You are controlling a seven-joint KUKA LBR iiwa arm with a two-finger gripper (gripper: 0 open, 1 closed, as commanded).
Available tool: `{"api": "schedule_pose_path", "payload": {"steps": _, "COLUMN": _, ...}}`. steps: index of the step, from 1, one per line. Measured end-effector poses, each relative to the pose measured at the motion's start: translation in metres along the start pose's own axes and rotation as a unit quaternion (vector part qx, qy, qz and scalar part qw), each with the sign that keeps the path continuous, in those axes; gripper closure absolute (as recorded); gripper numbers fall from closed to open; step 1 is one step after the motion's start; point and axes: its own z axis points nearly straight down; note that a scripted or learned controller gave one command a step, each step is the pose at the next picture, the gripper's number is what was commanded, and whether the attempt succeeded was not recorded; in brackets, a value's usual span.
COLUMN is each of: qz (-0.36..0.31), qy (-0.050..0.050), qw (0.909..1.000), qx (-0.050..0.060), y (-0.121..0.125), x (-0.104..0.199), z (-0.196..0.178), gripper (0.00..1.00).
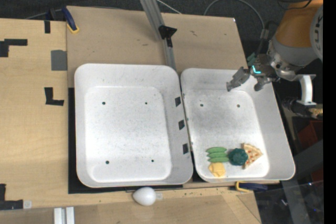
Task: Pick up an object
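I see my gripper [247,80] with fingers spread and empty over the right bin's [273,113] far edge. The toys, green pod [216,153], teal ball [239,157], pizza slice [253,153], lie clustered by its near edge, well apart from the fingers.

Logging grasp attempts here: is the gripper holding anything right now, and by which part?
Nothing is held. The gripper hangs open over the right bin's far corner, well apart from the toys at its near end.
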Motion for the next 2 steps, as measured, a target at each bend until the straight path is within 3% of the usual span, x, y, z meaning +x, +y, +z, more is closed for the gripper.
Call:
{"api": "schedule_pose_path", "payload": {"steps": 1, "qz": -0.001, "qy": -0.001, "qw": 1.0000, "qx": -0.002, "y": 0.001, "x": 0.000, "z": -0.003, "gripper": 0.00}}
{"api": "schedule_pose_path", "payload": {"steps": 2, "qz": -0.001, "qy": -0.001, "qw": 1.0000, "qx": 0.000, "y": 0.009, "x": 0.006, "z": 0.054, "gripper": 0.00}}
